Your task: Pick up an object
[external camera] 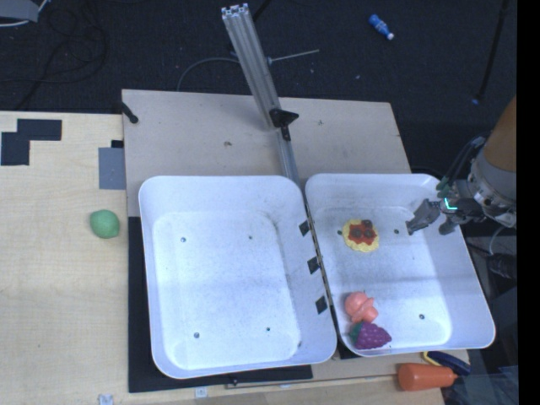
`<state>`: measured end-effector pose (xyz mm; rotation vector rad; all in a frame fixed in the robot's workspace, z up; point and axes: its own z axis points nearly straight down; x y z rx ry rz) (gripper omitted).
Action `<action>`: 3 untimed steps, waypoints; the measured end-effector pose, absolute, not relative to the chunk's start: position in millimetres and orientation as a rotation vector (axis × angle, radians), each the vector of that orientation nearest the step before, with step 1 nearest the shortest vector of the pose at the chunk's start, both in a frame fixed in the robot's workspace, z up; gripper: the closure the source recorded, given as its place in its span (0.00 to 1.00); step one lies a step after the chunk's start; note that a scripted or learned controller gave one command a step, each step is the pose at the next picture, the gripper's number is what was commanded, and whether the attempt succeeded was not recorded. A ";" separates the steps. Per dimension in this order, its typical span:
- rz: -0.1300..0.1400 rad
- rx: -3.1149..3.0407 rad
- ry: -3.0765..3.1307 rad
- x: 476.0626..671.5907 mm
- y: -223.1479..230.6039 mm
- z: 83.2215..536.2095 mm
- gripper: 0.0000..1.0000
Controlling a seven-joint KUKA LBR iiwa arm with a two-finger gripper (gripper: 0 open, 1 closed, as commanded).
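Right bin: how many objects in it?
3. Yellow toy near the right bin's middle; pink toy and purple grapes at its front-left corner. None looks hidden.

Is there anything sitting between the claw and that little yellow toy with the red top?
No. In the camera view, just bare white bin floor lies between the claw and the yellow toy.

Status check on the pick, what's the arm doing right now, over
Gripper over right bin, upper right corner, holding nothing seen. Yellow toy nearest, to camera-left; pink toy and purple grapes further. Nothing between.
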<state>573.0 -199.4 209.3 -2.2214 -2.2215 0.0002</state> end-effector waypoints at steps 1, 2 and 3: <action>0.000 -2.221 -2.221 573.0 -199.4 209.2 0.00; 0.003 -2.218 -2.220 568.5 -190.0 160.0 0.00; 0.004 -2.217 -2.219 559.7 -186.9 100.8 0.00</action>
